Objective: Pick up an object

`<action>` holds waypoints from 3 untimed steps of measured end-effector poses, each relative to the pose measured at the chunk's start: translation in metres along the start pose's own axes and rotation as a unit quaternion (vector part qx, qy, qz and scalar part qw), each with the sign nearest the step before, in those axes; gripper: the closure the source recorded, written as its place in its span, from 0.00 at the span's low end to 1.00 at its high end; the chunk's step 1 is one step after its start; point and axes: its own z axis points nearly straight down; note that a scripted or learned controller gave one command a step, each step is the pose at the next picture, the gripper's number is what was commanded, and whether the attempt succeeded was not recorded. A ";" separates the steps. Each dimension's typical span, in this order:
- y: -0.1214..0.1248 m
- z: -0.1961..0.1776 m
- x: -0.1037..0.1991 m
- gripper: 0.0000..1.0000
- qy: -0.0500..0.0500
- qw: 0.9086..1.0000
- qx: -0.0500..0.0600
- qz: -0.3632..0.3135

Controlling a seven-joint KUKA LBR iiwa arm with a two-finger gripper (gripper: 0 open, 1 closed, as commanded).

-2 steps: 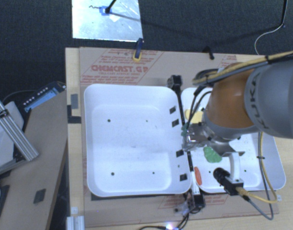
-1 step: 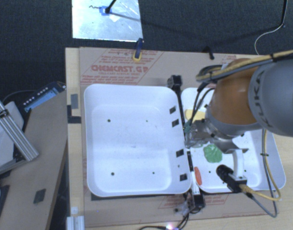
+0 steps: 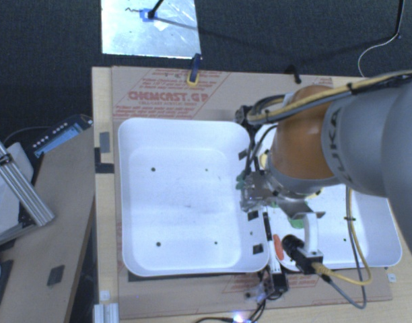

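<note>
Tool [image 3: 254, 195] state hidden beneath the grey-and-orange arm [image 3: 307, 140], it hung at the shallow white left bin's [image 3: 179, 200] right rim, seemingly approaching, needing a descent next.

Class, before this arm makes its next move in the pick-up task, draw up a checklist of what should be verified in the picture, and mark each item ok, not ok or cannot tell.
1. Arm position: the grey arm with its orange band sits over the seam between the two bins. Ok.
2. Gripper state: hidden under the wrist. Cannot tell.
3. Object held between the fingers: nothing visible there. Cannot tell.
4. Target in the left bin: only small dark specks show on its floor. Not ok.
5. Target in the right bin: the arm covers most of it. Cannot tell.
6. Yellow cable hangs over the right bin; snag risk. Cannot tell.
</note>
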 end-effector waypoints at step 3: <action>0.008 -0.151 0.169 1.00 -0.002 1.000 0.006 -0.002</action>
